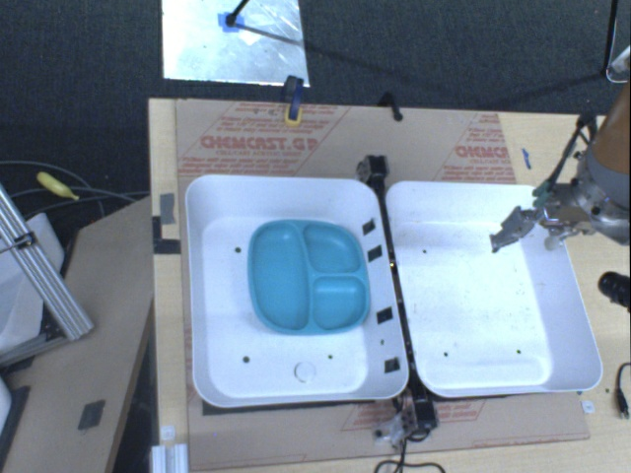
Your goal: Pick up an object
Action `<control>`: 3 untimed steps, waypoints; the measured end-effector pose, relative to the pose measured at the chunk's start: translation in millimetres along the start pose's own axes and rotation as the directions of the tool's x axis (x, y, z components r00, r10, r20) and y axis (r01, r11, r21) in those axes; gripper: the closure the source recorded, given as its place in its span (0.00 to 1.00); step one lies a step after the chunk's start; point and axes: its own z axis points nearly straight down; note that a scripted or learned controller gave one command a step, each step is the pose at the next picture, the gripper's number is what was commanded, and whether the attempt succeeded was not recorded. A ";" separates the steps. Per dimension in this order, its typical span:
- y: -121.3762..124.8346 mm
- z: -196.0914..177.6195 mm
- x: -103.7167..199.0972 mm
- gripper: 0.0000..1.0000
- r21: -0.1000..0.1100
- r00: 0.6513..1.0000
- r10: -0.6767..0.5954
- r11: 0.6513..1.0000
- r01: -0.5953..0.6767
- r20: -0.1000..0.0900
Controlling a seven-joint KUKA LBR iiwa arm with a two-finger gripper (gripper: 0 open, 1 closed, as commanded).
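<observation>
arm (609, 156): cut off at right edge
gripper (508, 233): over right bin (473, 363), finger state unclear
tray (308, 275): left bin (222, 264)

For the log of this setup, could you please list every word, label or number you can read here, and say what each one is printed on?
"CHEMCAST GP", in red, on the brown protective sheet under the bins, behind the left bin.
A second red print of the same kind on the sheet behind the right bin: too blurred and slanted to read.
The blue divided plate carries no readable text.
</observation>
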 end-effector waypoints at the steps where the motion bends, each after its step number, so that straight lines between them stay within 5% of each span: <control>1: -61.3 38.4 106.6 0.00 0.008 1.000 -0.010 1.000 0.010 -0.005; 2: -57.4 -9.4 186.0 0.00 -0.005 1.000 -0.011 1.000 0.011 -0.004; 3: -56.7 -162.4 154.8 0.00 -0.020 1.000 -0.001 1.000 0.001 -0.002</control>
